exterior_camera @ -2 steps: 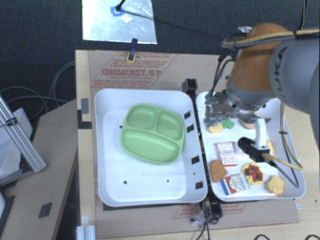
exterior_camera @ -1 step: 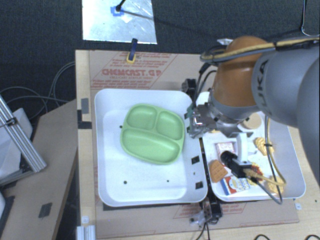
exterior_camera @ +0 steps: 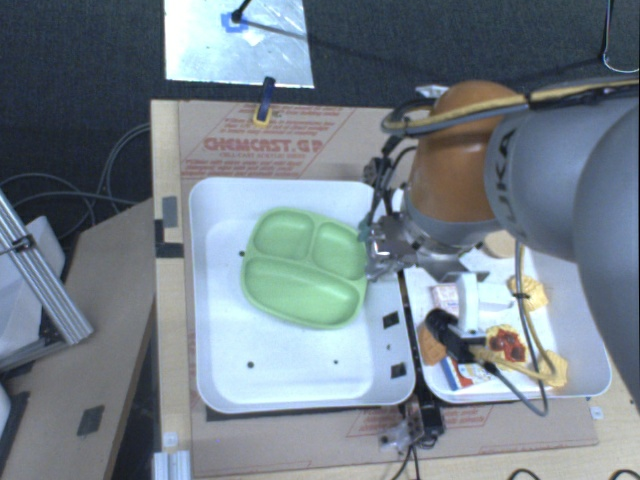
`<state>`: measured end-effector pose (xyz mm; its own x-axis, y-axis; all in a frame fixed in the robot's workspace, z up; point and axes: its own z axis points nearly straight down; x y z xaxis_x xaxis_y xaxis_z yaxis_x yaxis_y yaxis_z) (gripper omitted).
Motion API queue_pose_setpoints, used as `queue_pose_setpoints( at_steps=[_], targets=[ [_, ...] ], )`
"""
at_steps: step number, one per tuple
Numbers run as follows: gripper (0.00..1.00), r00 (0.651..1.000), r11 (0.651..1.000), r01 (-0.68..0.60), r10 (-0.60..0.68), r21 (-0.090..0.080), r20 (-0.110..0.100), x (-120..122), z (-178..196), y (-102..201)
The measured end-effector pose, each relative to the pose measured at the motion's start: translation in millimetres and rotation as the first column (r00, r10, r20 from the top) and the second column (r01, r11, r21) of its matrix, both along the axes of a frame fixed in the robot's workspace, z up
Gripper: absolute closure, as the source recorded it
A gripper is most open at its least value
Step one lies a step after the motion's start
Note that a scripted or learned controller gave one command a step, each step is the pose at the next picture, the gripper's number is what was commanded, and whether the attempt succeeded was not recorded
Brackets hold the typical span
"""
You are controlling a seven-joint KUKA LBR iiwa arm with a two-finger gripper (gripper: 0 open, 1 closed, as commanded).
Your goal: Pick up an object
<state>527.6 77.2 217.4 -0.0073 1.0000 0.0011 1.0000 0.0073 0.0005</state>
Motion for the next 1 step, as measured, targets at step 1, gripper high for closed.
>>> queue_pose_setpoints(
  at_steps=[1],
  targets=[
    [1.00, 1.000, 1.000, 0.001, -0.001, -0.001, 0.001, 5.1, -2.2, 0.7]
  ],
)
